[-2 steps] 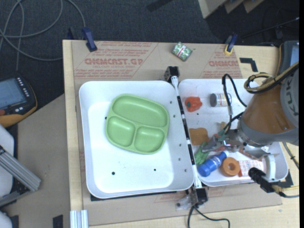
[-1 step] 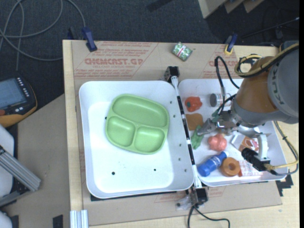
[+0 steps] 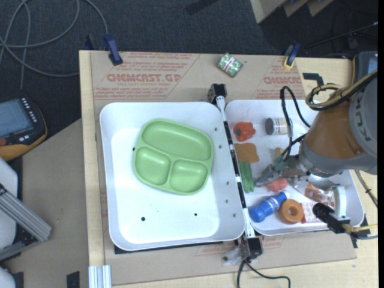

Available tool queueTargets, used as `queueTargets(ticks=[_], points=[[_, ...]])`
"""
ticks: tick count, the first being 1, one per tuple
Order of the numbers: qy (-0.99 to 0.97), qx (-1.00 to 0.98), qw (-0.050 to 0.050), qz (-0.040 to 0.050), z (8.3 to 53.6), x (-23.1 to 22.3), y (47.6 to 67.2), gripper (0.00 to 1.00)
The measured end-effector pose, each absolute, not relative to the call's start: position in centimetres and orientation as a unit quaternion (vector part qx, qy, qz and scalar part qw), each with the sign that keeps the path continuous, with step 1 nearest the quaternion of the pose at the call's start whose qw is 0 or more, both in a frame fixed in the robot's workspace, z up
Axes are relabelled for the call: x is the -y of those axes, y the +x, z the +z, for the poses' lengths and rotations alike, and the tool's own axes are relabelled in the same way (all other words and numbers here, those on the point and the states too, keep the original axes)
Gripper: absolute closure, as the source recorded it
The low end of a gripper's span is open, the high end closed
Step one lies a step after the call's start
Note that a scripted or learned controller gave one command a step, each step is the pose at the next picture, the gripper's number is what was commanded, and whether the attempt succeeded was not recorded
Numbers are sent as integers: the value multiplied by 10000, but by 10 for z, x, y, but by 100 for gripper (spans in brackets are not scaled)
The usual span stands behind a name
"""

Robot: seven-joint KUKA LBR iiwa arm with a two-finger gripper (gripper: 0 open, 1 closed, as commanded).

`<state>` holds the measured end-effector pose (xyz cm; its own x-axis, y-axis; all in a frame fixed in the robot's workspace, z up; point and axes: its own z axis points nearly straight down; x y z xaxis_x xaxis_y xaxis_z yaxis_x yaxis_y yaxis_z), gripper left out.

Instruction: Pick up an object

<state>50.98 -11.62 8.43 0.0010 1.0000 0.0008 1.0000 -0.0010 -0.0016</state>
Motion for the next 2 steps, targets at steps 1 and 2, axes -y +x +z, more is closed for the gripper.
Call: queueTargets(ticks=[1, 2], points=[[-7075, 7067, -8, -9, 95, 116, 511, 100], [-7066, 7077, -3, -5, 185, 65, 519, 100]])
